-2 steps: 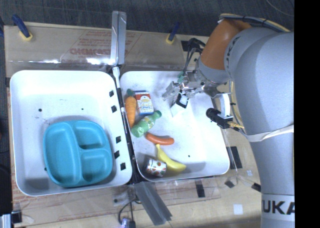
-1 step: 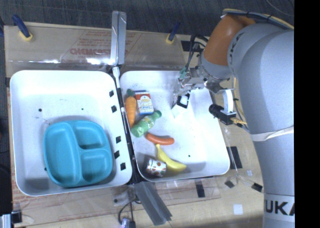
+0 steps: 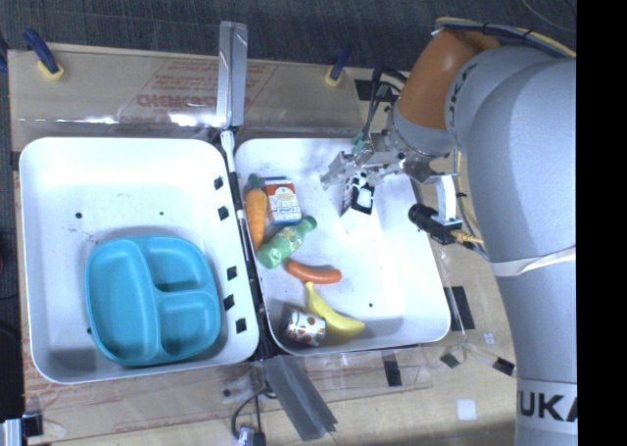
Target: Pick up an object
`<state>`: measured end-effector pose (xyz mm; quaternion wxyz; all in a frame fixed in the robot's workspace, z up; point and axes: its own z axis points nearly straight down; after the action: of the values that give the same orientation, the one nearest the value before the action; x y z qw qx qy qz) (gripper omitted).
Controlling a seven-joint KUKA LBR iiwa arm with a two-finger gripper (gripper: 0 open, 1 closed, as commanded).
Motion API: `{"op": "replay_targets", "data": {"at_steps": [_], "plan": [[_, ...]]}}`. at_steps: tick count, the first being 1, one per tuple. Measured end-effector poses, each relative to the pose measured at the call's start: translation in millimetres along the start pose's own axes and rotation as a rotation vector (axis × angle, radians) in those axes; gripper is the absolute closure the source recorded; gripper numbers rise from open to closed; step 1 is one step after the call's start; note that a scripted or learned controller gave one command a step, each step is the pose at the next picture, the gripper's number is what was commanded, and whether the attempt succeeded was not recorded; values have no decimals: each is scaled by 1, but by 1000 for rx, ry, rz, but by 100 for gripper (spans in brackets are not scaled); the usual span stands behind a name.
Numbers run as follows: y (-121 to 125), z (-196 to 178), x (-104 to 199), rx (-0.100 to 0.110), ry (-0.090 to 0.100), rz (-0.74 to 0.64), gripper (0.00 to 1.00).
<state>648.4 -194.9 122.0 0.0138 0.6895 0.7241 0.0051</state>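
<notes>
The gripper (image 3: 355, 182) hangs over the upper part of the right bin (image 3: 411, 268), well apart from the objects clustered against that bin's left wall; whether it is open or closed cannot be told, and nothing is seen held. That cluster is a carrot (image 3: 256, 215), small carton (image 3: 283, 201), green bottle (image 3: 284, 241), sausage (image 3: 313, 272), banana (image 3: 331, 313) and can (image 3: 305, 327), crowded together, likely hindering a clean grasp. A blue divided tray (image 3: 152, 299) lies in the left bin (image 3: 59, 179).
</notes>
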Motion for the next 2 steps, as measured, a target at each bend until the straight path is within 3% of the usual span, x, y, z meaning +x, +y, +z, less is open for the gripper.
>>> {"op": "replay_targets", "data": {"at_steps": [1,2], "plan": [[1,15,-10,4,3,-69,0],[6,-1,-11,-7,-5,-76,100]]}}
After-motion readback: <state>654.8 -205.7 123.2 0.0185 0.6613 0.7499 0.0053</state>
